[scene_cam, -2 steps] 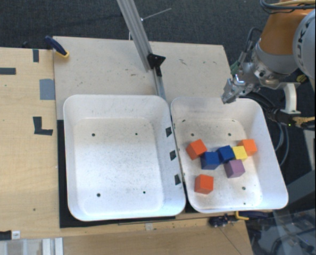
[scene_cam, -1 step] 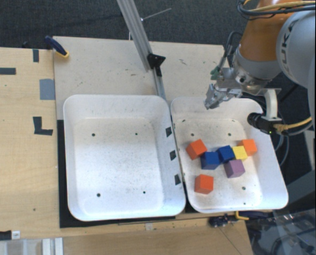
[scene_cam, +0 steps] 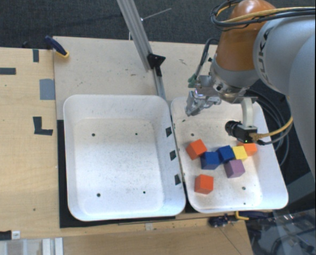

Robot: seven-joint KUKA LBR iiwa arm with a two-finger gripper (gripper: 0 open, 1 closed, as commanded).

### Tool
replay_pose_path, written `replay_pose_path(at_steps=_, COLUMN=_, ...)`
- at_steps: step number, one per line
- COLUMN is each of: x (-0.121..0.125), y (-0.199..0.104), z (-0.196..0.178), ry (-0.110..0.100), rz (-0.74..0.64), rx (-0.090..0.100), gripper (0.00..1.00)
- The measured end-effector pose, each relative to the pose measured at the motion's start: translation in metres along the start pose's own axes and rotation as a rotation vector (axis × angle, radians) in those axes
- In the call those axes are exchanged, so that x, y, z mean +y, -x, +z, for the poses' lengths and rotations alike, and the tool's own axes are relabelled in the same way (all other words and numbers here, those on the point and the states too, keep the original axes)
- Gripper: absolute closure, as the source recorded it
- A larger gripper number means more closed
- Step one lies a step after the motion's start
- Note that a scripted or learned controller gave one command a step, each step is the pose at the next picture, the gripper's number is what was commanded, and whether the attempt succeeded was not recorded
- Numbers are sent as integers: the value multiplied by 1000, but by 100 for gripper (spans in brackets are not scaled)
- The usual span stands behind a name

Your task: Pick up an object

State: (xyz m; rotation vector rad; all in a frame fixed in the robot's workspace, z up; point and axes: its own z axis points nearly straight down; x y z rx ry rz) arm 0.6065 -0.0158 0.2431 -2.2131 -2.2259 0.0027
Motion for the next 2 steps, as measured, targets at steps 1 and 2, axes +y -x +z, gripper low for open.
replay_pose_path(at_steps=1, x=-13, y=-51, z=14, ry=0, rz=0, rx=0, gripper=100)
replay_pose_path(at_steps=2, x=-30, y=-94, z=13, ry=0, rz=0, rx=1, gripper=100)
